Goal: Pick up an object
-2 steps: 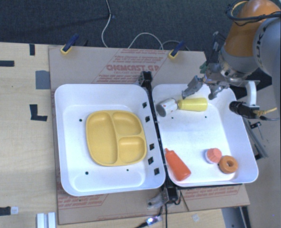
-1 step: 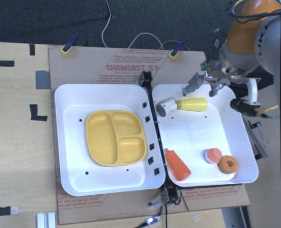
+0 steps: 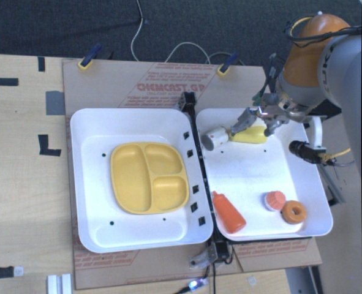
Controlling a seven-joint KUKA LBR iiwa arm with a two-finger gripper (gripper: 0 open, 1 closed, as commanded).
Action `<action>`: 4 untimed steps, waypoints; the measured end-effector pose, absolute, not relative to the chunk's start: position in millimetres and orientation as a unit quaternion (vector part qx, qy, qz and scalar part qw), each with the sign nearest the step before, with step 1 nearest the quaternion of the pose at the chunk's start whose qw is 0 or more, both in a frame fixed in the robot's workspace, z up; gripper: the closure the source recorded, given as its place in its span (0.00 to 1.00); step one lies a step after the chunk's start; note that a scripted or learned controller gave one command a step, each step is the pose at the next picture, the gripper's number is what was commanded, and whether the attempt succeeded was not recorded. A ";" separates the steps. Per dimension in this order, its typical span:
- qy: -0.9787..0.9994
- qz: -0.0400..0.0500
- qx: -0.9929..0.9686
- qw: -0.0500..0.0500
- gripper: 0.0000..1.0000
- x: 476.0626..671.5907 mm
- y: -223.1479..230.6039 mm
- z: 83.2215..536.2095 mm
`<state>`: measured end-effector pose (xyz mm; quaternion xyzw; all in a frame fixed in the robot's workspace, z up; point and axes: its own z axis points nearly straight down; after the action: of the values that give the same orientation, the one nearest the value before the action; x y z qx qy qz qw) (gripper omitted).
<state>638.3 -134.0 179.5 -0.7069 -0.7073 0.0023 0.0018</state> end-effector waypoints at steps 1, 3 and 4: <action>-0.708 0.002 -0.707 0.002 0.00 637.3 -130.6 115.2; -0.708 0.001 -0.706 -0.001 1.00 637.6 -129.8 95.3; -0.708 -0.001 -0.707 -0.001 1.00 638.3 -126.7 158.1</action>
<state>638.3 -126.7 158.1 -0.7065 -0.7077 -0.0010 -0.0012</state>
